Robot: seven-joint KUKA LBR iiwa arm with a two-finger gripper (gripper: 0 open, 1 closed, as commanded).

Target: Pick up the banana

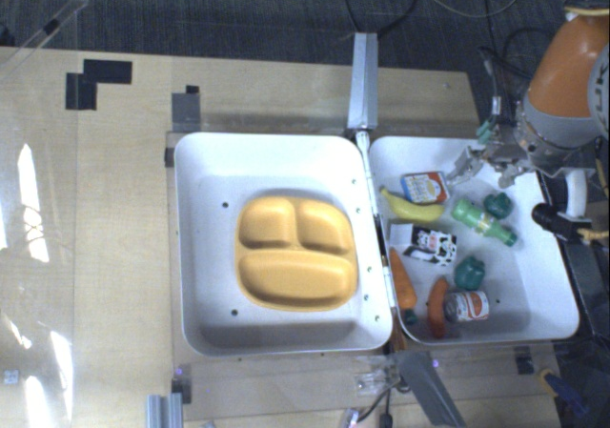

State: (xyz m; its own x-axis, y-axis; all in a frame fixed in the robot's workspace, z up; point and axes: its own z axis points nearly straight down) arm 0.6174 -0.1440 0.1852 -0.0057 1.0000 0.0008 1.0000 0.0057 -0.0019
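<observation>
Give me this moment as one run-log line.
task: pick banana | gripper: above right bin's far edge, holding nothing | banana: in right bin by the divider, untouched | status: not grasped

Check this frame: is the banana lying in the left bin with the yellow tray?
No, the banana lies in the right bin, near its left wall, beside a small red-lidded cup.

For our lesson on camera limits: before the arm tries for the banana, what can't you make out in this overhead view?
- Banana: its upper edge is tucked under the red-and-white packet.
- Gripper: too small and blurred to judge its state.
- Can: label too small to read.
- Arm: cut off by the right edge.
</observation>
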